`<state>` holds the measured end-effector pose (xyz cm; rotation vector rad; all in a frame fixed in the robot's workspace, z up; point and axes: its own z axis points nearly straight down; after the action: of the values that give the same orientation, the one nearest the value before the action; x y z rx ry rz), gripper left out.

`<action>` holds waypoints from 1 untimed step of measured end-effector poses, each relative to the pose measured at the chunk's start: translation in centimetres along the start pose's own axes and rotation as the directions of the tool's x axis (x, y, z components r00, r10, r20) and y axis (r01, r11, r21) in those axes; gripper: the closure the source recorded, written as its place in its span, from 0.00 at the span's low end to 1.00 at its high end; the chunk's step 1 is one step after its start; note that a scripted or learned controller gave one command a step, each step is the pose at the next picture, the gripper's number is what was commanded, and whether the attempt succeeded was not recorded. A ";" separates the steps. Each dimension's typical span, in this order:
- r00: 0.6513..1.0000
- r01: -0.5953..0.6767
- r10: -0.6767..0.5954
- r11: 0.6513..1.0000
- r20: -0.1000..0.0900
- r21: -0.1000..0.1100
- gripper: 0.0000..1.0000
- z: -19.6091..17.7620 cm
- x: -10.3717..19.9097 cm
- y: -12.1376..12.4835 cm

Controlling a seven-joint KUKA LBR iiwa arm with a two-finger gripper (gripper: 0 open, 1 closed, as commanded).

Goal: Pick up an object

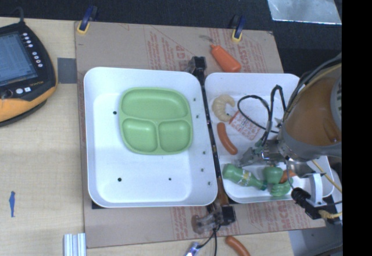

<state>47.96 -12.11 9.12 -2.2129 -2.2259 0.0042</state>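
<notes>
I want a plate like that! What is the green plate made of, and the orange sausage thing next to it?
The green plate looks like matte plastic: one even colour, soft moulded dividers. The orange sausage seems smooth plastic or rubber, slightly shiny, probably toy food; the picture cannot settle which.

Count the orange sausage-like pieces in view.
3: one orange piece on the cardboard above the right bin, one inside that bin, one below it. The arm may hide more.
</notes>
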 end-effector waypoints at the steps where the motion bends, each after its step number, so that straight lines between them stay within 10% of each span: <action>1: 1.000 -0.003 0.003 1.000 0.000 -0.001 0.00 -0.1 -9.2 6.6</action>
<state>54.60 -21.24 9.19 -2.2174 -2.2232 0.0030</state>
